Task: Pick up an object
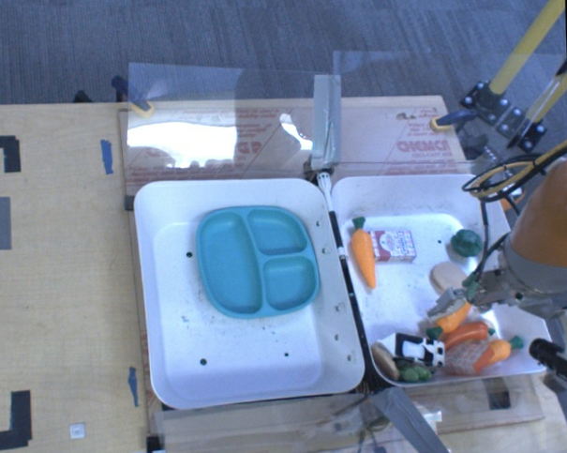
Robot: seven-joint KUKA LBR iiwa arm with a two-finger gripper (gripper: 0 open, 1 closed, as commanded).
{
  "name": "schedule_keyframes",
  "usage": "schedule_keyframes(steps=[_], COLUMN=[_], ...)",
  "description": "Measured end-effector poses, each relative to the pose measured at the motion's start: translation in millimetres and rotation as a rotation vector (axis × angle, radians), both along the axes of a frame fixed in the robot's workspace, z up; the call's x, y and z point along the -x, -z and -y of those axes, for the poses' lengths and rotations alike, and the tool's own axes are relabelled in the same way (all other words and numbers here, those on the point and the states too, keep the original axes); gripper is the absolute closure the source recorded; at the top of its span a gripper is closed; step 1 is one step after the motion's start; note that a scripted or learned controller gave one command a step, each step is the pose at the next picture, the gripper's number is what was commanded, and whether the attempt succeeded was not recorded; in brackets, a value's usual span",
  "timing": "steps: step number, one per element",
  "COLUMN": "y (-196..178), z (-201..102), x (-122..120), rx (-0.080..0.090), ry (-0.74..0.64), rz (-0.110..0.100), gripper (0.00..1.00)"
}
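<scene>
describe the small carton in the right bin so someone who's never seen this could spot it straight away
Start at the right bin, the one without the blue divided plate. Near its upper middle lies a small carton, just right of the lone carrot. It is the only boxy item there, white with a red panel, set apart from the toy food heaped under the gripper.
</scene>
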State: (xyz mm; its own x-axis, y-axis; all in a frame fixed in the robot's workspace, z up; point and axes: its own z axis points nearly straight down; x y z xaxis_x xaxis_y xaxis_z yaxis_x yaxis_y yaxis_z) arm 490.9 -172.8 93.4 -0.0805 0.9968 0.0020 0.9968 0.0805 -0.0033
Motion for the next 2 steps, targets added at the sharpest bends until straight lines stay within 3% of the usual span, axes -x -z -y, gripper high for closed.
schedule_keyframes(steps=[1,2], y=[-12,-113], z=[1,-39], x=[-2,-16], rx=[0.002,0.002], ry=[0.002,0.074], rz=[0.007,0.014], gripper=[1.0,1.0])
